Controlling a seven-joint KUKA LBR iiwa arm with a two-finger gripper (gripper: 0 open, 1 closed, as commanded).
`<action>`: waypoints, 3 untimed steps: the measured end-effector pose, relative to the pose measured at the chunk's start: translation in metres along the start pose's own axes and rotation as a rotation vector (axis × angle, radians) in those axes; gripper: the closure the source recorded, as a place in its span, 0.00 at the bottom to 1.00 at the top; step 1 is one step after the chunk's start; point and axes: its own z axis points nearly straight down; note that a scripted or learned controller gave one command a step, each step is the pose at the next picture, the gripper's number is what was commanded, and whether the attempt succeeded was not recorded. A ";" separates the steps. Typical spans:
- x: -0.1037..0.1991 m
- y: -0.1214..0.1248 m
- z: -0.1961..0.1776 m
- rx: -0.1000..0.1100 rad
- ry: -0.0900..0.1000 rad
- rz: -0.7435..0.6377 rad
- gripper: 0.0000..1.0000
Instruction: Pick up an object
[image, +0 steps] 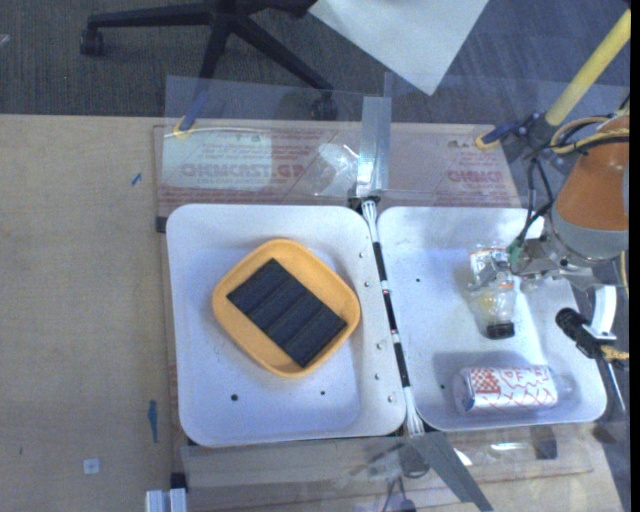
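Frankly, the gripper (520, 262) blurs into a crinkly clear wrapper (493, 283), so its fingers' state is unreadable.

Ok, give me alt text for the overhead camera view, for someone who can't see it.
A grey arm with an orange band reaches from the right over the right bin, which holds a crumpled clear packet and a red-and-white checked pack. The left bin holds a yellow dish with a black ridged insert.

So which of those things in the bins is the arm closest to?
The small clear crinkly packet in the right bin. The red-and-white tube lies nearer the camera, and the yellow dish sits in the left bin.
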 end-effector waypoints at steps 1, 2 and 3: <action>0.019 0.001 0.027 -0.003 0.000 -0.057 0.00; 0.058 0.012 0.027 -0.003 0.002 -0.083 0.00; 0.056 0.013 0.016 -0.007 0.001 -0.079 1.00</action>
